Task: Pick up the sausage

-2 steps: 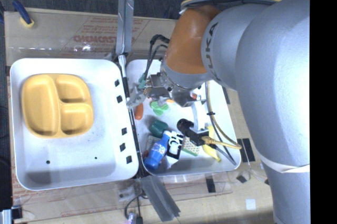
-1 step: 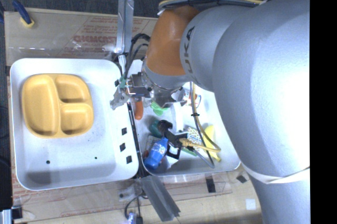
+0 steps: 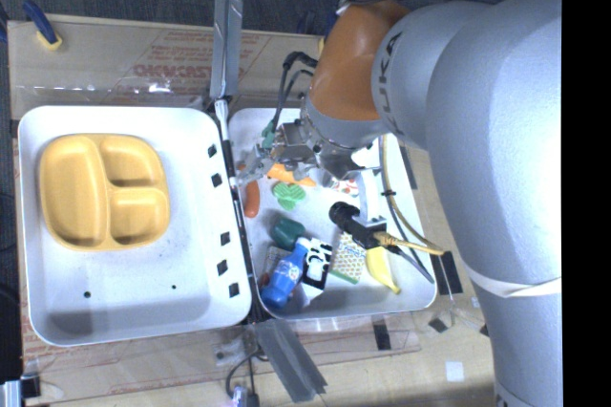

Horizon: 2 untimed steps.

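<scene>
Two shallow white bins sit side by side on a bench, seen from above. The left bin (image 3: 57, 300) holds a yellow divided tray (image 3: 103, 189) in its upper half. The right bin (image 3: 420, 295) is crowded with small items.

The sausage (image 3: 251, 199) is a small reddish-brown piece lying against the right bin's left wall, just right of the divider between the bins. Its long axis runs nearly straight up and down in the view, one end towards the top edge, the other towards the bottom.

Right of the sausage lies a green toy (image 3: 288, 195), and above that an orange piece (image 3: 281, 173). Below the sausage are a dark teal object (image 3: 286, 229), a blue bottle (image 3: 284, 276) and a yellow banana (image 3: 383, 267).

The grey arm's gripper (image 3: 286, 147) hangs above and to the right of the sausage, apart from it; whether its fingers are spread or closed cannot be told.
</scene>
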{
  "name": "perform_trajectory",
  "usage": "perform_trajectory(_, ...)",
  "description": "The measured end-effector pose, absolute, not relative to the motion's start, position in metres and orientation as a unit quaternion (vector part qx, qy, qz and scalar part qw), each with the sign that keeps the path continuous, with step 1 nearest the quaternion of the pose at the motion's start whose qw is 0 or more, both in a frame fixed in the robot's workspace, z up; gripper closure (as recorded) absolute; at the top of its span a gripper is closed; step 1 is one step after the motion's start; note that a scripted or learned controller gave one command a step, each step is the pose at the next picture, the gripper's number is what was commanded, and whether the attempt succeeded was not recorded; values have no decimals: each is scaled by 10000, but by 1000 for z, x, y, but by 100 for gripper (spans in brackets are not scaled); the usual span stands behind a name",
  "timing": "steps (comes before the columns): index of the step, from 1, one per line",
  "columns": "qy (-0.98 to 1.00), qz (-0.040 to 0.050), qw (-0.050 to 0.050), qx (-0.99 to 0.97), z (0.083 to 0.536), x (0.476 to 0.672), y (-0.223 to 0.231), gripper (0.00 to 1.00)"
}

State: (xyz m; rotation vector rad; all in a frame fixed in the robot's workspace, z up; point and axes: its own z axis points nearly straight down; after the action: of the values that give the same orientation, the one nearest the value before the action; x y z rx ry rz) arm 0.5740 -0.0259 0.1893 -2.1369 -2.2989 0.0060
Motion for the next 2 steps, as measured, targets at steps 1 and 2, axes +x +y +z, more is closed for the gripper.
perform_trajectory(1, -7625, 28, 28, -6469, 189, 553, 62, 0)
perform_trajectory(2, -7502, 28, 33, -6612, 189, 554, -21, 0)
